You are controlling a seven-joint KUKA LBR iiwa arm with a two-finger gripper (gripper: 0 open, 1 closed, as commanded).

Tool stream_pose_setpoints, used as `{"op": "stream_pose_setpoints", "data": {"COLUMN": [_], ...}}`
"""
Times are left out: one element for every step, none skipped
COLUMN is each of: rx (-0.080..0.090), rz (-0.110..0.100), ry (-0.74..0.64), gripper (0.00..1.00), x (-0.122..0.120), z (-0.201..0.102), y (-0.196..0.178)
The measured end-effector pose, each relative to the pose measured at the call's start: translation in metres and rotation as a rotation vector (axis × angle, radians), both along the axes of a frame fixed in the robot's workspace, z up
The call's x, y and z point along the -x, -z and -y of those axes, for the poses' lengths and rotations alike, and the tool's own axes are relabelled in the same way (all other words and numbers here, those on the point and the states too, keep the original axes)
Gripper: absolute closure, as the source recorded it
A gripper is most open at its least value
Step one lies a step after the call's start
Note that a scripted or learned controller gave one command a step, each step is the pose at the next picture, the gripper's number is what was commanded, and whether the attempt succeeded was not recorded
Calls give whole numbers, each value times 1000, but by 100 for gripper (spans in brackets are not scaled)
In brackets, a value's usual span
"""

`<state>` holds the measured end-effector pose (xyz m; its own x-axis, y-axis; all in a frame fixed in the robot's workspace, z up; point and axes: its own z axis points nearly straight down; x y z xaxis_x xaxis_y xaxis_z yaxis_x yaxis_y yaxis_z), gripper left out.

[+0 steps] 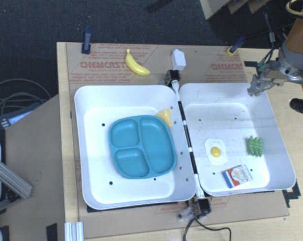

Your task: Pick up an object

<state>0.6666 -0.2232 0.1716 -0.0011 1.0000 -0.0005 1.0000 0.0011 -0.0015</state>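
Gripper (256,88) sits up at the far right corner of the right bin (272,119), just over the rim, and honestly it's too small and blurry to tell its state, with nothing visibly in it. Right bin has a fried egg toy (215,151), a green bumpy thing (255,146) and a small red-and-white packet (237,175), all well apart from the arm. Left bin (91,134) holds a blue divided tray (141,146) with a yellow wedge (165,116) touching its far edge, and a banana (136,64) lies on the bench behind the bins.
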Motion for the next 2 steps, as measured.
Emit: {"op": "stream_pose_setpoints", "data": {"rx": [1,0], "rz": [5,0], "ry": [0,0], "gripper": [100,100], "x": [-1,0], "z": [1,0], "y": [-37,-22]}}
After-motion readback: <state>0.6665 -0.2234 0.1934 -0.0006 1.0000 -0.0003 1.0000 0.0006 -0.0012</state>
